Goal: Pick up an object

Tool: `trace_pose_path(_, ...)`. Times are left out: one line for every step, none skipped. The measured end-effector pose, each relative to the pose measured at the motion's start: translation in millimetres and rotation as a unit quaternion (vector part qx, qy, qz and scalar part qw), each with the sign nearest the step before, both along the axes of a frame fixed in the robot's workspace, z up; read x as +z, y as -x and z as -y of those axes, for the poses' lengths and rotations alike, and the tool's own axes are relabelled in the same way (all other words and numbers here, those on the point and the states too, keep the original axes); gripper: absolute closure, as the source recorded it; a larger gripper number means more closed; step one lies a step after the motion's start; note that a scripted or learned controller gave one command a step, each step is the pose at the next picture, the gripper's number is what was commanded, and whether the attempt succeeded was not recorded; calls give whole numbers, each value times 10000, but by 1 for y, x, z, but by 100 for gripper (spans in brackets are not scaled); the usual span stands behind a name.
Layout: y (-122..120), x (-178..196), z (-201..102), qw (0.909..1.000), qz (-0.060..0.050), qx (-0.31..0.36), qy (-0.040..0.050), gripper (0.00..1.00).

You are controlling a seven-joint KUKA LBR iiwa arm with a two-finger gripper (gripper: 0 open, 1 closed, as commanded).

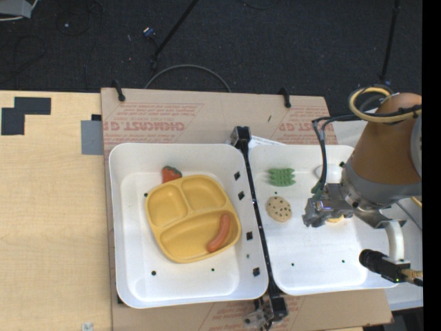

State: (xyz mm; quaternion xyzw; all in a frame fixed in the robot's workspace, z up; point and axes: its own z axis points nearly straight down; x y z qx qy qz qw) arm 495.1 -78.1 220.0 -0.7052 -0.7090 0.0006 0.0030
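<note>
White plastic forms both shallow bins on the cardboard-covered bench. The left bin (131, 185) holds a yellow divided plate (180, 209), set at a slant. A toy sausage (220, 233) lies in the plate's long lower compartment, near its right end. An orange-red toy carrot with a green top (171, 174) rests on the bin floor, touching the plate's upper left rim.

The right bin (310, 271) holds a green ridged toy vegetable (281, 177) near its upper left, and a round tan cookie with dark specks (279, 209) just below it, apart from it. A pale, cream-coloured object (335, 218) lies further right, partly covered by the gripper.

The grey arm with its orange band (386, 140) reaches in from the right, and the gripper (318, 212) hangs low over the right bin, right at the pale object and right of the cookie. Whether its fingers are released or clenched cannot be told, nor whether anything sits between them.
</note>
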Motion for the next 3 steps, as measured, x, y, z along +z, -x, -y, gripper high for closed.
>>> trace_pose_path(-2,-9,-56,10000,-1,0,2,100)
trace_pose_path(8,-5,-111,10000,-4,0,4,100)
trace_pose_path(5,-6,-154,10000,2,-5,11,100)
